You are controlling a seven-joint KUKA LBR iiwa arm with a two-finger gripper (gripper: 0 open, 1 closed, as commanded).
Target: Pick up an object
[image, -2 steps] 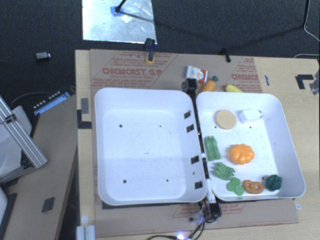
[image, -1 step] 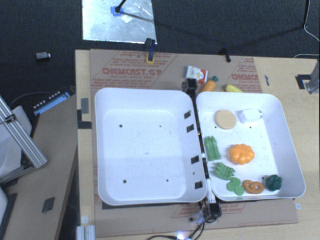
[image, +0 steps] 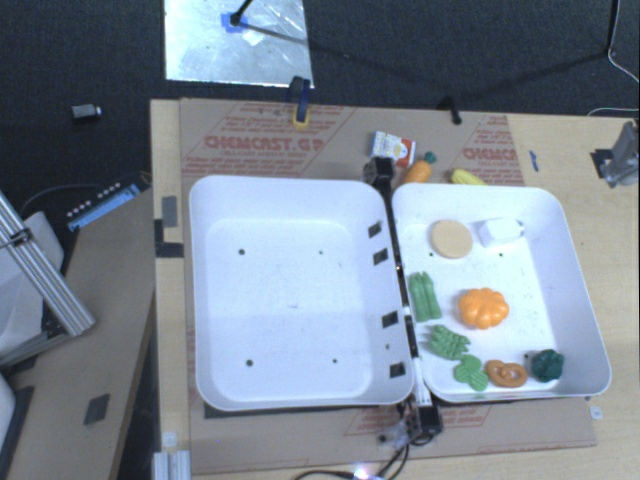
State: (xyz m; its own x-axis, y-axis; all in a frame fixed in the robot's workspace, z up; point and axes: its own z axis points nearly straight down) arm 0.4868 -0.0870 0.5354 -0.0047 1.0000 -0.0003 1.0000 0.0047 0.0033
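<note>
- You have a pale wooden bench topped with a printed brown cardboard sheet.
- On that sheet, two shallow white plastic bins touch side by side: left bin, right bin.
- Beyond the right bin lie a small orange carrot-shaped toy and a yellow banana-shaped toy.

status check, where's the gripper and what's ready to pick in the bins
Arm edge at far right, clear of the bins, nothing held. Right bin holds the targets: orange pumpkin, tan disc, green pieces. Nothing over them.
</note>
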